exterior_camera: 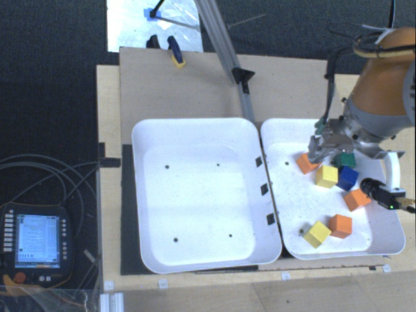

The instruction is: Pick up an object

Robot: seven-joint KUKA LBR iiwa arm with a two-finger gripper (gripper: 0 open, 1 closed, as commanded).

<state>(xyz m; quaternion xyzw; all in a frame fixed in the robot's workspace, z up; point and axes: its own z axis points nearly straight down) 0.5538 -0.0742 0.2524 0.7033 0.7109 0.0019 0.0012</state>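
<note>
The right white bin (289, 236) holds several small blocks. An orange block (305, 163) lies near its upper middle, with a yellow block (327, 176), a blue block (348, 177) and a green block (347, 159) close by on its right. Another orange block (356, 199) sits further right. A yellow block (317, 233) and an orange block (340, 225) rest near the bin's front. My gripper (323, 149) hangs low over the bin, just above the orange block and the green one. Nothing shows between its fingers.
The left white bin (146, 174) stands beside the right one. A grey pole (221, 38) slants across the bench's back. A control pendant (36, 242) with cables lies off the bench at lower left. Small clamps (175, 51) sit at the back edge.
</note>
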